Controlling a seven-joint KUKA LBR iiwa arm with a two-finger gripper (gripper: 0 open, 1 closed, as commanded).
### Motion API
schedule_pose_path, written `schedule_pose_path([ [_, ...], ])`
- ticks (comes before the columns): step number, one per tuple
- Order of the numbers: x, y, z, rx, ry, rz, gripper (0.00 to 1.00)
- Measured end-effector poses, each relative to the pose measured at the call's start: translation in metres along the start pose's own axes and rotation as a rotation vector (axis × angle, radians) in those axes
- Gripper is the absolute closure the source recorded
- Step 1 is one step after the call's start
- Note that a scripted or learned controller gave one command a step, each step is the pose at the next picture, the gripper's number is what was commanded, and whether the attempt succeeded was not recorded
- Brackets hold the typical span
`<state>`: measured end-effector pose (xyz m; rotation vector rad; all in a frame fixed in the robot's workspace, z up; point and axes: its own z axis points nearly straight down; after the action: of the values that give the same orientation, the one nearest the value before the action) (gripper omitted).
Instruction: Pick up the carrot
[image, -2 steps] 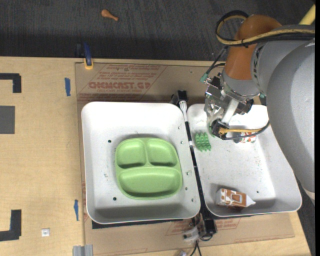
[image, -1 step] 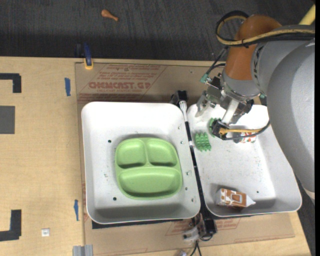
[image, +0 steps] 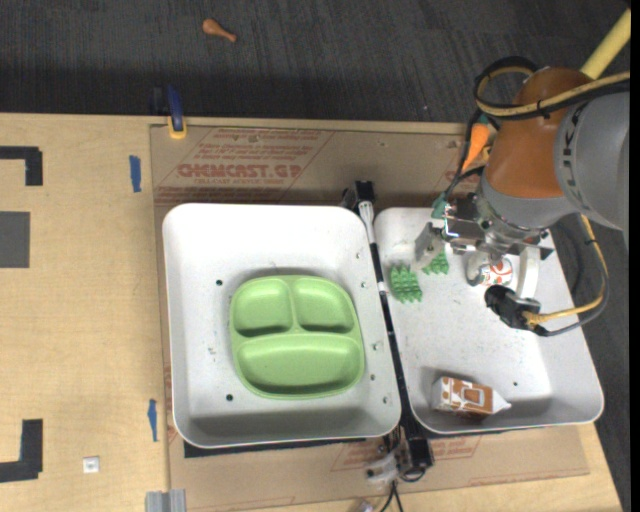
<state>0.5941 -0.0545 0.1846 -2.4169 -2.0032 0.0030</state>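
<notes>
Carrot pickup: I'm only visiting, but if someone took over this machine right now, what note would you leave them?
Gripper: low over the back of the right bin, beside small green pieces; no carrot seen in its grasp.
Carrot: not clearly identifiable. A small orange thing lies on the dark floor beyond the bench and may be it.
Other items: brown-and-white item at the right bin's front; green divided plate in the left bin.
Done: no pickup visible.
Left: find the carrot, grasp, lift.
</notes>
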Motion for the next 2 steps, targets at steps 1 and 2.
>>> schedule_pose_path([
  [1, 0.028, -0.067, 0.0, 0.0, 0.0, -0.029, 0.0],
  [2, -0.086, -0.094, 0.03, -0.002, 0.0, -0.161, 0.0],
])
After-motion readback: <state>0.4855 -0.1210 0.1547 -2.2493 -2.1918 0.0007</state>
